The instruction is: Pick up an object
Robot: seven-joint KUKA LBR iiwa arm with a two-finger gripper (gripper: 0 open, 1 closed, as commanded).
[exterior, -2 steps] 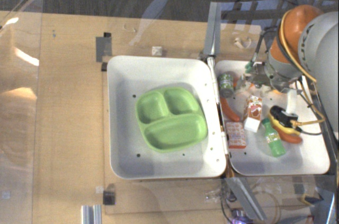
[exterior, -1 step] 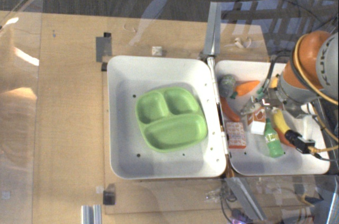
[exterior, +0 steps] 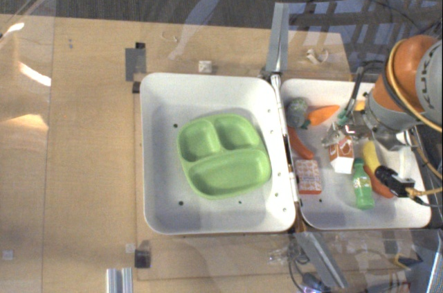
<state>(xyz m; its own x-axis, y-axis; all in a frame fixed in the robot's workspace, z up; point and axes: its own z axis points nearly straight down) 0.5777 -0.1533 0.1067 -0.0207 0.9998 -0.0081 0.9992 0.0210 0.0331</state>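
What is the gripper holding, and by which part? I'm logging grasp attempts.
Cannot be told: the gripper sits over a small white carton in the right bin.

A bright green divided plate lies in the white left bin. The white right bin holds an orange carrot, a yellow banana, a green bottle and a red-and-white patterned packet. The counter is pale tan wood.

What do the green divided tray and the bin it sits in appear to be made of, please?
The green divided tray looks like moulded plastic, with a uniform colour, rounded compartments and a soft sheen. The left bin seems to be white plastic too, smooth and matte, with rounded corners, though painted metal can't be excluded.
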